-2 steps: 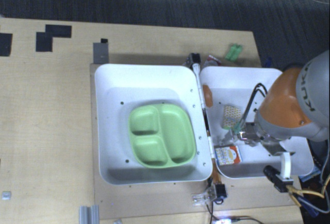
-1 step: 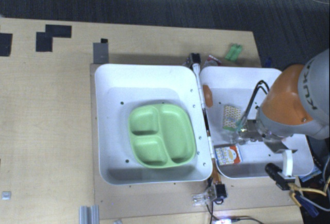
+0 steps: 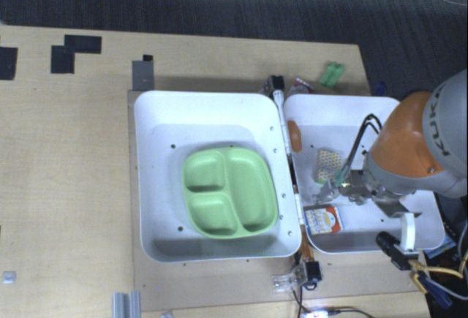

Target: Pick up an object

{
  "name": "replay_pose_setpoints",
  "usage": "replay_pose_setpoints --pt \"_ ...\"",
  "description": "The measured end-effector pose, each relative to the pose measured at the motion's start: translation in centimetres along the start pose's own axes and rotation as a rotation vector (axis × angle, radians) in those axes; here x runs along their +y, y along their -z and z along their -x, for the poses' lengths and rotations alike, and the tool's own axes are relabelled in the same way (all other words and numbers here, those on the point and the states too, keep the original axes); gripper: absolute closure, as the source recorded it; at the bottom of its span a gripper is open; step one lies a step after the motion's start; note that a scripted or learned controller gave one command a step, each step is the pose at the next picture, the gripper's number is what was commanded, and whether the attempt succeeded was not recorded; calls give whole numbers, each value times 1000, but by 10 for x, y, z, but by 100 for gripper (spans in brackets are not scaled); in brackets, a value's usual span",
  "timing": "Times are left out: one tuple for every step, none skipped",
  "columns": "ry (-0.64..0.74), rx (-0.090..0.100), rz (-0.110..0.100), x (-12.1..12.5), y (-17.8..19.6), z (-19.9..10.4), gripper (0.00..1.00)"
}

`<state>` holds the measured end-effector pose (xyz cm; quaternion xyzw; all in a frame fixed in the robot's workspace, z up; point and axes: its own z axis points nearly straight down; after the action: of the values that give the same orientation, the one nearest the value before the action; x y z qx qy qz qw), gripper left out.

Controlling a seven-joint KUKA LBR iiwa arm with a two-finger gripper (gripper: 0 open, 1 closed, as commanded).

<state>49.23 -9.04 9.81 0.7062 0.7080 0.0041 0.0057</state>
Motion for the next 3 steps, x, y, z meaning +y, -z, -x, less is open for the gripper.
replay_pose_setpoints --pt "-3 0 -5 -4 -11 -3 0" --pt "-1 0 1 -1 0 -4 100" --pt "-1 0 0 -1 0 -4 0"
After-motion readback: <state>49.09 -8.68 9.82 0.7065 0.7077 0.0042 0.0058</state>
